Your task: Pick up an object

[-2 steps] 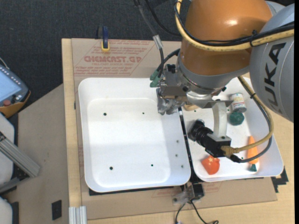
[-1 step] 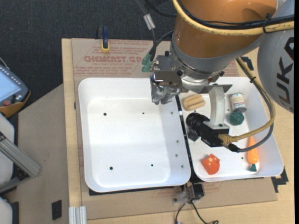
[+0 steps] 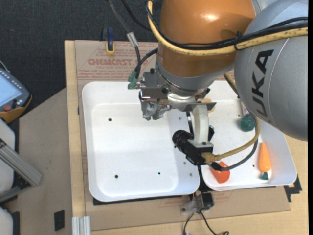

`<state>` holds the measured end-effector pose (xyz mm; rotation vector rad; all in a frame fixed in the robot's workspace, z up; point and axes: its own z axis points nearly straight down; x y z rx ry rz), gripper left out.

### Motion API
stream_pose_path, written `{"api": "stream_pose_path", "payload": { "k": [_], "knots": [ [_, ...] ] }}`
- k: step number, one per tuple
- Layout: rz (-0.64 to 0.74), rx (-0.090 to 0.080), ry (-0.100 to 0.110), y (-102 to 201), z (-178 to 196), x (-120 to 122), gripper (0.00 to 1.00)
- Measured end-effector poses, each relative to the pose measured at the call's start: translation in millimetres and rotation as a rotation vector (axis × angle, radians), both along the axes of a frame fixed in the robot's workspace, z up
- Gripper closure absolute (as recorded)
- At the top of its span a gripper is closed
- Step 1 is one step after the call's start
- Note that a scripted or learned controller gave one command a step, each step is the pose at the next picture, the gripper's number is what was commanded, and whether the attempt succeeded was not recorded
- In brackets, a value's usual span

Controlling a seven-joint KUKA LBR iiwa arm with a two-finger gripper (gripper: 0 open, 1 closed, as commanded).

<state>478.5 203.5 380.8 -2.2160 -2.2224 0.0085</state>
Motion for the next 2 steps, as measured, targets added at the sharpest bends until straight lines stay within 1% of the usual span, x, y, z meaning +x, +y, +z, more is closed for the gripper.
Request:
{"api": "stream_pose_path", "payload": {
  "k": [1,2],
  "knots": [
    [-0.007,-0.004,0.009,-22,-146,-1,1.0],
    [0.002,0.01,-0.022,5,8,2,1.0]
  ]
}}
